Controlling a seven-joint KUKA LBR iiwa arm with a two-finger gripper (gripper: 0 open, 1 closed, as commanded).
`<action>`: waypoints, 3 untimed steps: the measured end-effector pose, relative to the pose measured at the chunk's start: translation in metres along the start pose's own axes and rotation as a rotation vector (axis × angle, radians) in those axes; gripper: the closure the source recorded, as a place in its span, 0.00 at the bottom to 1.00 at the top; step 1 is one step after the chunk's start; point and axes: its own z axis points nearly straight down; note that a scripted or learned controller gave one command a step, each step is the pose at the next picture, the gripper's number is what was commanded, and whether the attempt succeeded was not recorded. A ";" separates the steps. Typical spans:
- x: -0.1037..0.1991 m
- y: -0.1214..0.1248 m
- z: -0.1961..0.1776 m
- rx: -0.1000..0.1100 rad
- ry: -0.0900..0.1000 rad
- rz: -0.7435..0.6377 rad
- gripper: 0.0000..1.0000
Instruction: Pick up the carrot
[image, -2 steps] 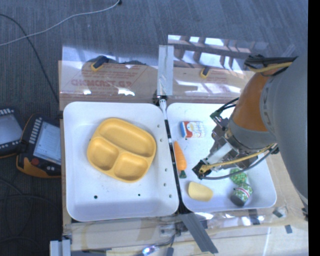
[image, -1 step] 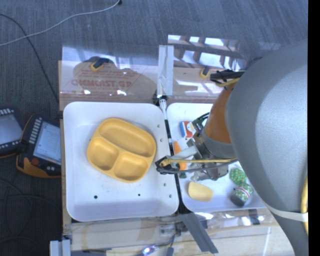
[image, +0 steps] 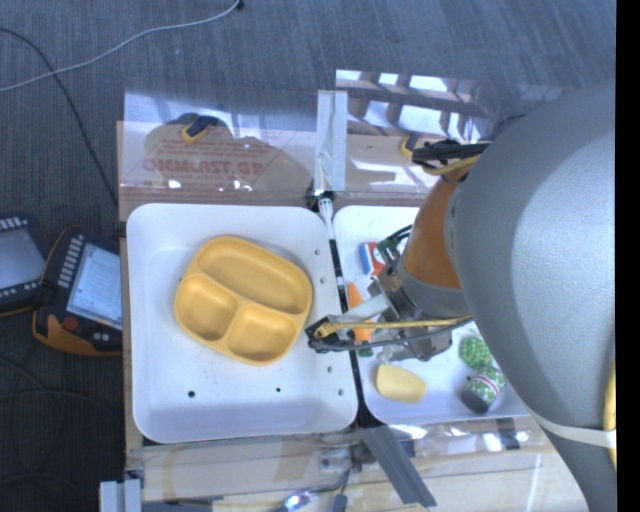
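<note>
I read the pincer at the left edge of the right bin, over the divider, long fingers lying left-right. An orange sliver, likely the carrot, sits along the fingers just right of the tips, axis left-right. Whether it is gripped, or the fingers' state, I cannot tell.

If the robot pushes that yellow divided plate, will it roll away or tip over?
Probably neither. The plate looks wide, shallow and flat-bottomed, so it would likely slide across the smooth white left bin rather than roll. It looks like one-piece plastic, so probably stiff and light. A push on its raised rim might tilt it a little.
</note>
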 end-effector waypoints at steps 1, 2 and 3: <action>-0.007 0.023 -0.178 -0.003 0.006 -0.097 1.00; -0.014 0.043 -0.045 0.002 0.002 0.109 1.00; -0.002 0.007 0.000 0.003 0.001 0.111 1.00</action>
